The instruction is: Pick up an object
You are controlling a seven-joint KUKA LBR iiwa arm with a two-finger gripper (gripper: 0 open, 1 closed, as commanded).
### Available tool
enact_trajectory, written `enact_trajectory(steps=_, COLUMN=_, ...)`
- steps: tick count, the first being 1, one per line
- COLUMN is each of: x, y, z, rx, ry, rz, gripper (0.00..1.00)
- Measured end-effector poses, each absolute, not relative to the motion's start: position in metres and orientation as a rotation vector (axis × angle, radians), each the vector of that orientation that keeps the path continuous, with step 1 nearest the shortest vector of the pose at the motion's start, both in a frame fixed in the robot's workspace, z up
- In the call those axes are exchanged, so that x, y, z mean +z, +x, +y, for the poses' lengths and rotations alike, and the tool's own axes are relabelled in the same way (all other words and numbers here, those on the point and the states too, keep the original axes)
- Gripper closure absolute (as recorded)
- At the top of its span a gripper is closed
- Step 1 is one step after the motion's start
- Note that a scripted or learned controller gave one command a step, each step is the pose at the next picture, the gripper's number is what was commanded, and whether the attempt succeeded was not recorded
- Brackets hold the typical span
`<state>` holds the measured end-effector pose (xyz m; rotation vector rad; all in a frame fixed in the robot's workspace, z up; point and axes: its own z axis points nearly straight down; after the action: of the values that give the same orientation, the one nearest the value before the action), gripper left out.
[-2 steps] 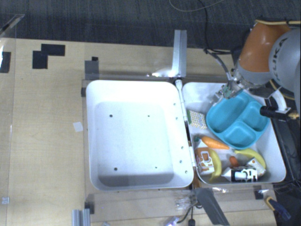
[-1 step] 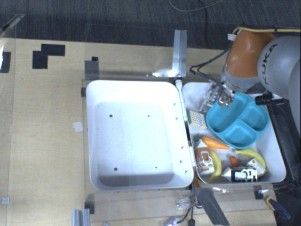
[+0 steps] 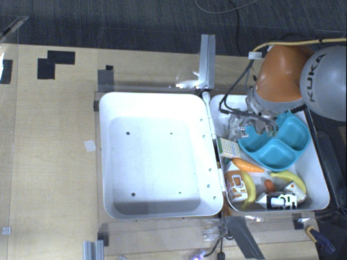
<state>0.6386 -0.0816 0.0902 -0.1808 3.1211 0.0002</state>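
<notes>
The blue dish (image 3: 279,145), at the right bin's (image 3: 321,191) 1 o'clock, looks light, stiff and slick, best pinched at its rim; the gripper (image 3: 250,124) hangs beside it, grip unreadable.

Arm (image 3: 303,80) cut by right edge; blue dish (image 3: 279,145) partly hidden beneath.

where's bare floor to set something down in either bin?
The left bin has bare floor wall to wall. The right bin is crowded: the blue divided dish sits under the gripper, and the carrot, bananas and carton fill the front. Only a thin strip shows along its right wall.
</notes>
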Motion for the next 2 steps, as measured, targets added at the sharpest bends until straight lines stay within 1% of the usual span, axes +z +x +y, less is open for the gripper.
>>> enact_trajectory(steps=1, x=0.089, y=0.673, z=-0.148, rx=0.000, ry=0.071, rz=3.126, gripper=1.00)
enact_trajectory(steps=2, x=0.141, y=0.669, z=-0.120, rx=-0.001, ry=-0.180, rz=3.122, gripper=1.00)
